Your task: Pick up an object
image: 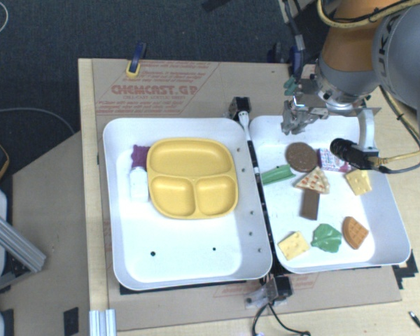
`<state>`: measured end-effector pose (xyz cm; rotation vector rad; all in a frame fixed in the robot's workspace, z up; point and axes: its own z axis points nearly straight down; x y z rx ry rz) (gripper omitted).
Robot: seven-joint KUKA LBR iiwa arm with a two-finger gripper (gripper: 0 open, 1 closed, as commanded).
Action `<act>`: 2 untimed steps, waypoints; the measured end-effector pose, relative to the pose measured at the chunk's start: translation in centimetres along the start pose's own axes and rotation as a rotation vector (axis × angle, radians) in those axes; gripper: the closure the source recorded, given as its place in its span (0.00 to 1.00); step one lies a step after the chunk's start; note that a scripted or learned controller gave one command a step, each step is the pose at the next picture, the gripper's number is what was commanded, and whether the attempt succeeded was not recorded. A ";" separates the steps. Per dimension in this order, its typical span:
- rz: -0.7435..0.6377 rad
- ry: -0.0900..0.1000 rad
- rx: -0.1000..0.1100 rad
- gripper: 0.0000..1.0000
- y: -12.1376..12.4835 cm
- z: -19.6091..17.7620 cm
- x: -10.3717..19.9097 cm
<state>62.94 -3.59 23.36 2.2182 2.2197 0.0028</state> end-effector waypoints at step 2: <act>-0.001 0.001 0.007 1.00 -0.1 1.1 1.1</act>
